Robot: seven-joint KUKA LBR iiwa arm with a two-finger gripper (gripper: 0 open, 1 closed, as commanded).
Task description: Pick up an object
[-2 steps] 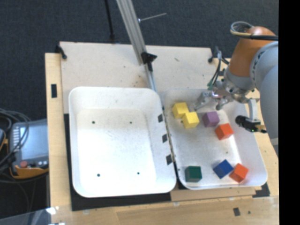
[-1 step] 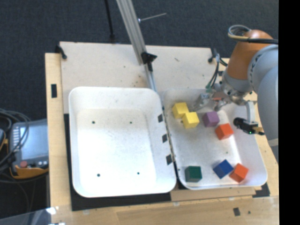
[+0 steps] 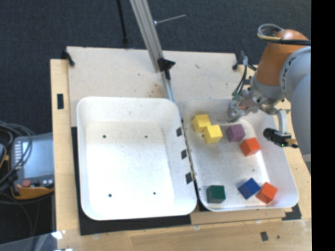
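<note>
Logging from my remote station: end effector [image 3: 236,110] above the right bin [image 3: 280,163], just beside the purple cube [image 3: 235,133], finger state I cannot tell; yellow blocks [image 3: 206,128], orange cube [image 3: 250,146] nearby.

Seven small blocks [image 3: 214,134] — right bin [image 3: 277,166] (yellow pair touching).

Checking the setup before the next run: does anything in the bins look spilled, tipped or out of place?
Nothing stands out. All the blocks sit inside the right bin: two yellow blocks touching, purple block, two orange, blue and green. The pincer hangs just above the purple block.
</note>
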